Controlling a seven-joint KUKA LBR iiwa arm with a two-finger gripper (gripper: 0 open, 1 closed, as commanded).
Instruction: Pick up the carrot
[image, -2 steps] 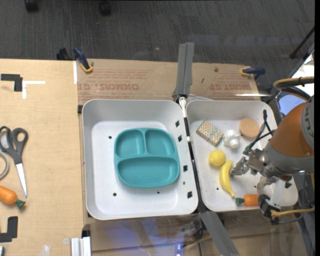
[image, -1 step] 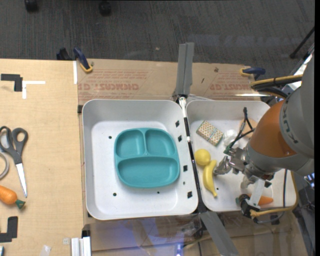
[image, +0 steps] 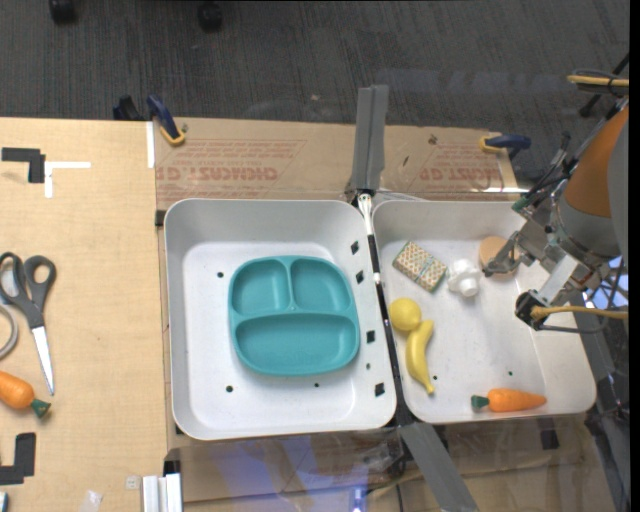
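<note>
The orange plastic carrot with a green stub (image: 510, 401) is lying by the front wall of the right white bin (image: 490, 340), well apart from the gripper (image: 508, 258), whose opening I cannot tell here, so a descent is probably risking clipping that wall and rolling the carrot away.

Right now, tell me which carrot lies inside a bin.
The carrot in the right bin, by its near wall, beside the banana. The other carrot lies on the bench, outside both bins, near the scissors.
</note>
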